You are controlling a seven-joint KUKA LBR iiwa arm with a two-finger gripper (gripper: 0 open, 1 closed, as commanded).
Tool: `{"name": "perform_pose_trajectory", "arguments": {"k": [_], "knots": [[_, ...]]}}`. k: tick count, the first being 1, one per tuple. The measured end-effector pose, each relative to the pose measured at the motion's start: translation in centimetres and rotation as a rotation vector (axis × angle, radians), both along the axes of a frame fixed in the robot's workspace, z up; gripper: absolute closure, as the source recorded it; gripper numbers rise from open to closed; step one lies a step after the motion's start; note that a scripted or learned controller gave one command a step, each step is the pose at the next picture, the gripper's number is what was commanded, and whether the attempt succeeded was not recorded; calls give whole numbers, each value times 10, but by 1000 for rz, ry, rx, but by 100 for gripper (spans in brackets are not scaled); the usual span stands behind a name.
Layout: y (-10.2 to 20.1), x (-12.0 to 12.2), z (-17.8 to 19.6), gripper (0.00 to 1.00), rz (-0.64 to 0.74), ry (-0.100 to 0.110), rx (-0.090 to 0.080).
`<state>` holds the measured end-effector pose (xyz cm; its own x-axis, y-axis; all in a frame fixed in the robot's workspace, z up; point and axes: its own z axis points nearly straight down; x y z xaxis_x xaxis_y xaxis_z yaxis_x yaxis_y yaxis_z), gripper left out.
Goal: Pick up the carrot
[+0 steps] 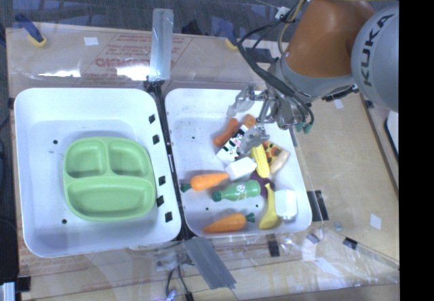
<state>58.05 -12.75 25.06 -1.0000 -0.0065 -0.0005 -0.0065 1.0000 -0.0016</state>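
Observation:
Three carrots lie in the right bin (178, 131). One carrot (209, 181) sits at mid-left, its green end toward the bin's left wall. A second carrot (226, 224) rests near the front wall. A third carrot (226, 133) lies slanted near the back, right under my gripper (255, 116). The gripper hangs low over the bin's back right part, above the pile of toy food. Its metal parts hide part of that third carrot, and whether they touch it is unclear.
Around the gripper lie a yellow corn cob (261, 159), a white block (239, 168), a green bottle (239, 190), a banana (269, 212) and a white cup (285, 203). The left bin (30, 116) holds a green divided plate (108, 178).

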Motion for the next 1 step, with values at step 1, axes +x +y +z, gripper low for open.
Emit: {"name": "perform_pose_trajectory", "arguments": {"k": [1], "knots": [[-11, -33, -158, 0, 200, 0, 1]]}}
